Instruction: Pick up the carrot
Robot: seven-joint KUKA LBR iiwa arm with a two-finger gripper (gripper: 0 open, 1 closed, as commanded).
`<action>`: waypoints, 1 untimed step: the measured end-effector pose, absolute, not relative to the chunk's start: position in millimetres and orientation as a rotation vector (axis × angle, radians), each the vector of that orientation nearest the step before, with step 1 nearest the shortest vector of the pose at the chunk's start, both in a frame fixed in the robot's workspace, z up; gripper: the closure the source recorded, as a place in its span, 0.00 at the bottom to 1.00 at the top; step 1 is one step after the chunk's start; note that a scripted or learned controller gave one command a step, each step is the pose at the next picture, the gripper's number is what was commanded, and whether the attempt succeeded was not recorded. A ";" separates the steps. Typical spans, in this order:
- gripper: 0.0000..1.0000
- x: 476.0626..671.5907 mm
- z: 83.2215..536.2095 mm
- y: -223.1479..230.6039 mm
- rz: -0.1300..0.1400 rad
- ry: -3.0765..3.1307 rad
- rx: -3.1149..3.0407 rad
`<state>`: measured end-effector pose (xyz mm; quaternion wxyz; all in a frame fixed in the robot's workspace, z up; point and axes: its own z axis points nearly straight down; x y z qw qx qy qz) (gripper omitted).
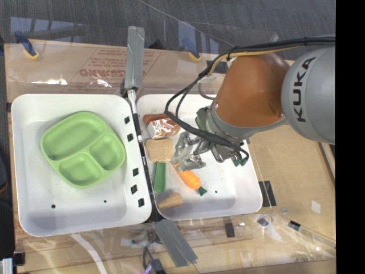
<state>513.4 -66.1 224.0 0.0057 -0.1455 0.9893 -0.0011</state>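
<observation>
the big grey and orange arm [256, 96] reaches in from the right, over the right bin [245, 193]. its claw [187, 153] hangs low inside that bin, and i cannot tell if it is wide or narrow. the carrot [191, 180] lies on the bin floor just below the claw, with its green end pointing to the lower right. next to it are a piece of toast [159, 150], a green stick [159, 176], a small tan block [169, 199] and a snack packet [164, 128]. a green plate with three parts [83, 148] sits in the left bin [34, 210].
</observation>
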 end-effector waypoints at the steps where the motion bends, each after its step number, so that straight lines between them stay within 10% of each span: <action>1: 1.00 501.7 126.0 -136.3 0.004 3.080 -0.643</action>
